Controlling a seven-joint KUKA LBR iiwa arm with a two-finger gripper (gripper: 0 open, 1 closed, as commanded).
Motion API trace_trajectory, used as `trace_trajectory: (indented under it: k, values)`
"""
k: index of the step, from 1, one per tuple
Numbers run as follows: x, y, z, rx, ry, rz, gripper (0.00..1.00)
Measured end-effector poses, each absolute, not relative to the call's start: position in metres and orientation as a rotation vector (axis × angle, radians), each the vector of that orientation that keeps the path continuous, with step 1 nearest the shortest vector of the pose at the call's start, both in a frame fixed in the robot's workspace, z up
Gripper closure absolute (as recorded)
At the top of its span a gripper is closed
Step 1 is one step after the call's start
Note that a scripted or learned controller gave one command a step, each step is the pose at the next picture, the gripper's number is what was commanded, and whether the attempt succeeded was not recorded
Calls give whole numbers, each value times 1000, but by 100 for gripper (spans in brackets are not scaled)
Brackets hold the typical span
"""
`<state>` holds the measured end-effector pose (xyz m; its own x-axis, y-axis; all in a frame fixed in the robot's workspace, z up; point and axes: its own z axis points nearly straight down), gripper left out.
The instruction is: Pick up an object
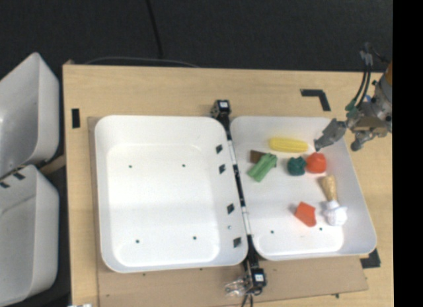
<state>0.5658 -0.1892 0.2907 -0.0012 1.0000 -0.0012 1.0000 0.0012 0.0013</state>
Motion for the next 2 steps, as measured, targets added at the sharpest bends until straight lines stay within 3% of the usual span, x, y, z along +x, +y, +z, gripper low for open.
trace_trajectory:
  k: [1,2]
  values:
    - [536,-226,123,2234,2226,-13,0]
    - [586,-174,99,2213,2230,4,0]
